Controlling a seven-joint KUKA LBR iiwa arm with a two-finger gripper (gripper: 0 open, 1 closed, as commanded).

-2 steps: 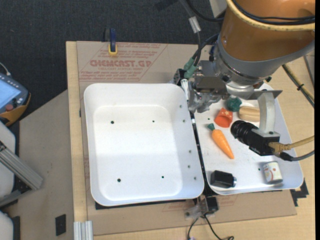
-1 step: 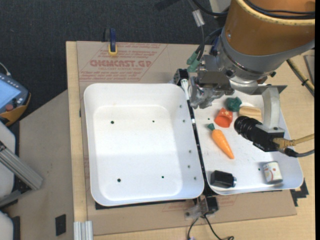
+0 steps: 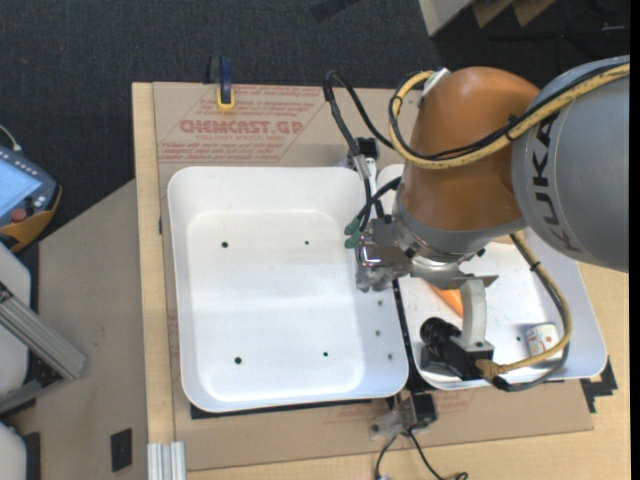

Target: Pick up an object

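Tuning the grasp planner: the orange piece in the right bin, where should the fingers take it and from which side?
Only a slanted sliver of the orange piece shows under the wrist in the right white bin. Judging by that, I'd come straight down and close across its narrow width, since it seems to lie flat on the floor. Its full shape is hidden by the arm, so re-image first.

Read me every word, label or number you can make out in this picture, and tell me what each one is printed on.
"CHEMCAST GP": red print on the brown cardboard sheet behind the white bins; the smaller red lines under it are too blurred to read.
"KU": dark letters on the grey arm link, cut off by the frame edge.
Small white object with red marks in the right bin: unreadable.
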